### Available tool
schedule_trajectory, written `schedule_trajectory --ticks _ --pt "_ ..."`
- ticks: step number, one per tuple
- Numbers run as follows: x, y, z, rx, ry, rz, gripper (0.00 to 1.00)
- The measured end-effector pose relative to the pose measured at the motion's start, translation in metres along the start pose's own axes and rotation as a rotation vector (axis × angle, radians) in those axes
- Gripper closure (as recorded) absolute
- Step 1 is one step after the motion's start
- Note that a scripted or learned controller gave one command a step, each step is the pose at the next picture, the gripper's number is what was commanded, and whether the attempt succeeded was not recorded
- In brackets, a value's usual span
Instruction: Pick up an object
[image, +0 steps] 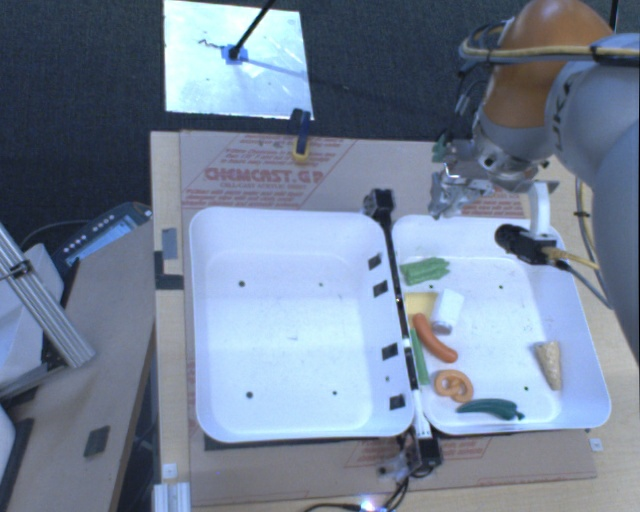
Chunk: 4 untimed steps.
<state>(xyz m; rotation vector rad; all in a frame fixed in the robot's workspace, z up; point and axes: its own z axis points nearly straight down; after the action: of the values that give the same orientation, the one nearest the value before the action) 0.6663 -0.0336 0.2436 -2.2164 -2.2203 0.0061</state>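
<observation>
Claw (446, 203) is seen above the back rim of the right bin (580, 330); finger state cannot be told, and nothing is seen held. Objects lie in that bin: green pod (425, 269), white block (447, 307), orange sausage (435, 339), pretzel (453, 384), dark green pepper (491, 407), cone (549, 363). Left bin (215, 330) sits alongside, touching at the centre.

You see the tool (447, 203) hanging above the right bin's (580, 345) far edge; in that bin lie a green pod (425, 269), white block (447, 307), sausage (435, 339), pretzel (453, 384) and cone (550, 363).
</observation>
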Motion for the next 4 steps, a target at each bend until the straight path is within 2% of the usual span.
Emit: schedule_trajectory --ticks 1,2,3,4 --pt "0.043 -0.008 -0.058 -0.013 0.000 -0.007 1.00" --pt "0.067 -0.030 0.004 -0.001 0.001 -0.005 1.00" --pt "0.120 -0.022 0.000 -0.008 0.002 -0.007 1.00" --pt "0.164 -0.024 -0.055 -0.013 0.003 -0.007 1.00"
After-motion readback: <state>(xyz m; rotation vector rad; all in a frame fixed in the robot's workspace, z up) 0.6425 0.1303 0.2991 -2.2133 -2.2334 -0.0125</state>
